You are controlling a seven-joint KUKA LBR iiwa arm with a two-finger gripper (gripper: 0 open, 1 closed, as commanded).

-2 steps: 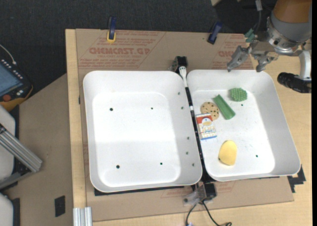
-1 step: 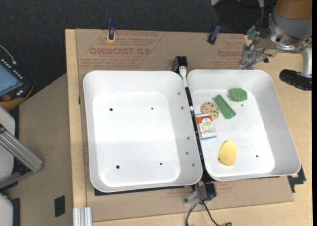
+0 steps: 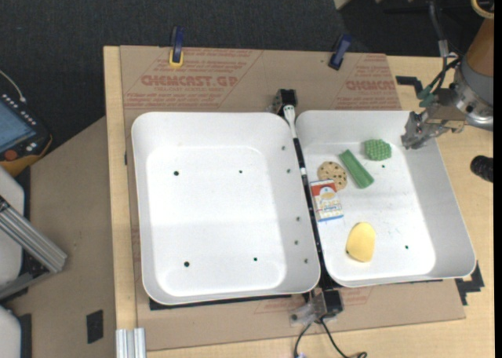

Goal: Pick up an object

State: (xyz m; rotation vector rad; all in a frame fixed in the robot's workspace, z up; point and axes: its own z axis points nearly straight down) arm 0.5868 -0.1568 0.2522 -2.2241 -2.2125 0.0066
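Nearest the camera, at the bench's front edge, a small black clamp (image 3: 325,303) with a trailing cable sits below the seam between the two bins. Just behind it, in the front part of the right bin (image 3: 439,215), lies a rounded yellow piece (image 3: 361,242), lemon-like, its slightly longer axis running front to back.

Further back near the seam sit a small red-and-white card packet (image 3: 326,199), long axis front to back, and just behind it a round cookie (image 3: 332,173) with dark chips. Beside the cookie, to the right, a green bar (image 3: 356,168) lies on a diagonal, its long axis running from back-left to front-right. Behind and to the right of the bar sits a knobbly green round piece (image 3: 377,149).

The left bin (image 3: 149,215) shows its white floor with a few dark dots.

At the back right rim of the right bin hangs the pincer (image 3: 416,133), under the grey arm reaching in from the right. Whether it is apart or together I cannot tell; nothing shows in its grip.

The relation that matters: every candidate lies to the left of the pincer and toward the camera. The knobbly green piece is nearest, just beside it; the green bar comes next, and its slanted axis would call for a turned wrist. The yellow piece lies farthest.
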